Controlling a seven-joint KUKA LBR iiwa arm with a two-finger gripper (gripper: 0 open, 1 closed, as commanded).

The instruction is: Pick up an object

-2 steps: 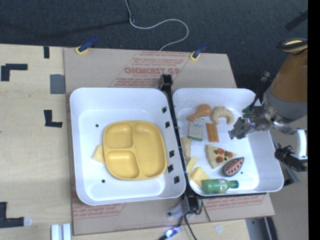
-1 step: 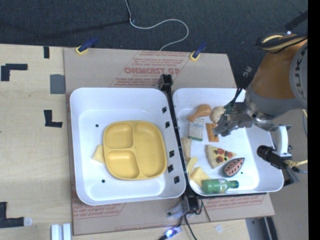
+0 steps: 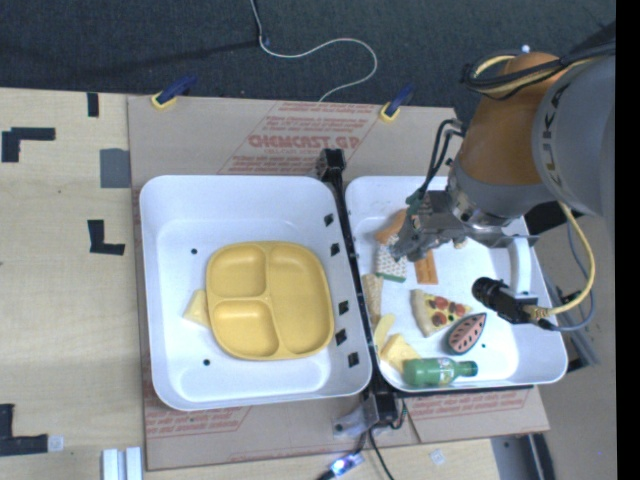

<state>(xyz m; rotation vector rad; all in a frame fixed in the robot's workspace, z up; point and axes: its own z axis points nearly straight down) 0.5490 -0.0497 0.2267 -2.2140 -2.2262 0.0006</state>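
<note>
Yellow divided plate [image 3: 270, 300] in white left bin [image 3: 165, 208]; green bottle [image 3: 438, 371]; red-spotted pizza slice [image 3: 437, 312]; orange-banded grey arm [image 3: 540, 118].

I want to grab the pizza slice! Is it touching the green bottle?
Apart. The camera view shows the pizza slice lying above the green bottle, with a strip of bare white bin floor between them.

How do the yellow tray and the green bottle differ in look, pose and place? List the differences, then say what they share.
1. The tray is pale yellow; the bottle is green with a white cap.
2. The tray is broad and flat, split into compartments; the bottle is slim and lies on its side.
3. The tray sits in the left bin; the bottle lies in the right bin, at its near edge.

Shared: each rests in a white bin, apart from the gripper.
</note>
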